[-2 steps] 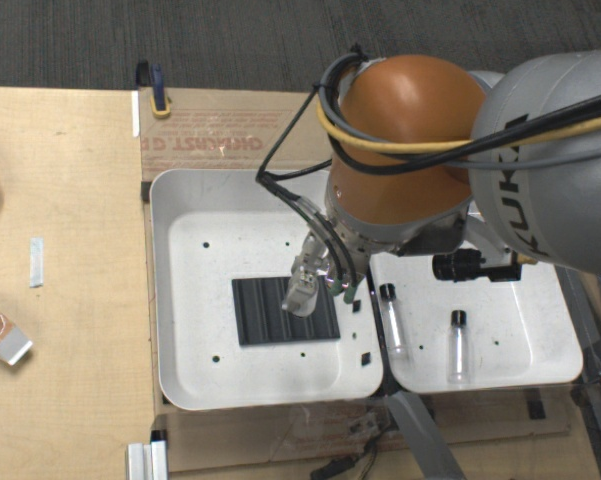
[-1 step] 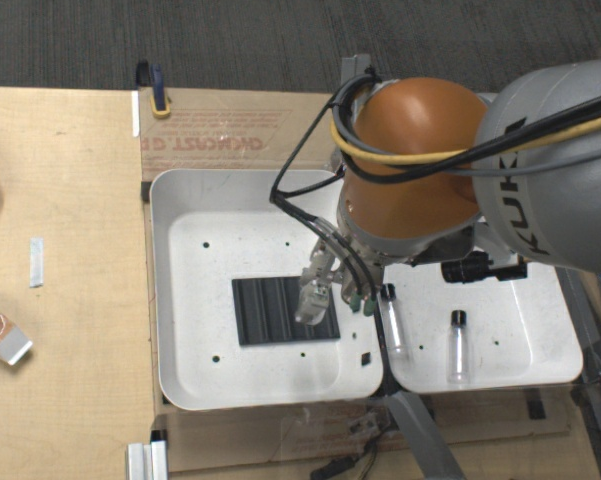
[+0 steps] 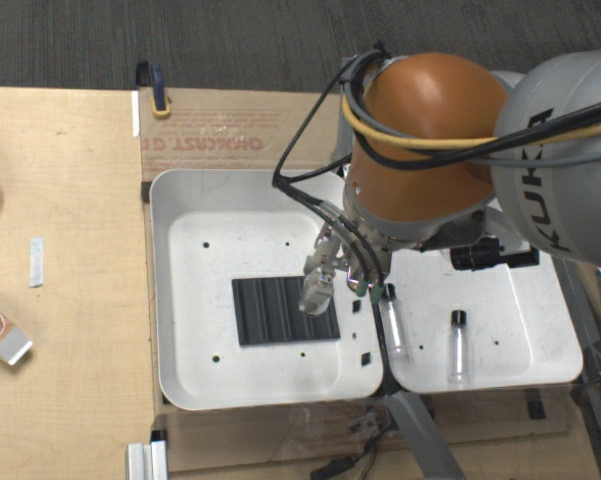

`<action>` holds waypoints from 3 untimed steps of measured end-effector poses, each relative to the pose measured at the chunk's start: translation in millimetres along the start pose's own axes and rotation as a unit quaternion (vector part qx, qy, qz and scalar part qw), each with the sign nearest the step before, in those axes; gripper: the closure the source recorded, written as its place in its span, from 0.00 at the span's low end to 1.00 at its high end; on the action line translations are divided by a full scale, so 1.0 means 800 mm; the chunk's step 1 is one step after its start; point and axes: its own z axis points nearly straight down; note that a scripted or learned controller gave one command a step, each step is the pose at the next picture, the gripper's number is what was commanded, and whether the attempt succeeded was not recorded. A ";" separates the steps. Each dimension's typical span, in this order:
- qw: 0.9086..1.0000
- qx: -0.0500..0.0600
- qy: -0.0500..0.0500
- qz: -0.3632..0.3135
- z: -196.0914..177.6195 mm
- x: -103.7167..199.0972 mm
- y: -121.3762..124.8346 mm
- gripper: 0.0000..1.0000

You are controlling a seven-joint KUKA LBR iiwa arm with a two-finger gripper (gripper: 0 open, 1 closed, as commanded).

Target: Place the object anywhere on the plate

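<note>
Reaching in from the right: grey arm (image 3: 565, 158), bulky, with the orange band (image 3: 430, 133) bulging large above the wrist and black and yellow cables looped around its top. Below the band, wrist angled down and to the left, more cabling trailing along it. Gripper (image 3: 318, 290) at the tip, pale metal, pointing down-left, hanging low. Fingers blurred and bunched together in this slanted view, so no call on their spread. Nothing clearly seen between them. Rest of the arm running off the right edge.
</note>
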 end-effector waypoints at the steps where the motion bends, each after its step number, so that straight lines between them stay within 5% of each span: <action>1: 0.989 0.000 0.000 -0.151 -0.004 0.020 0.064 1.00; 3: 0.989 0.000 0.001 -0.148 0.028 0.011 0.035 1.00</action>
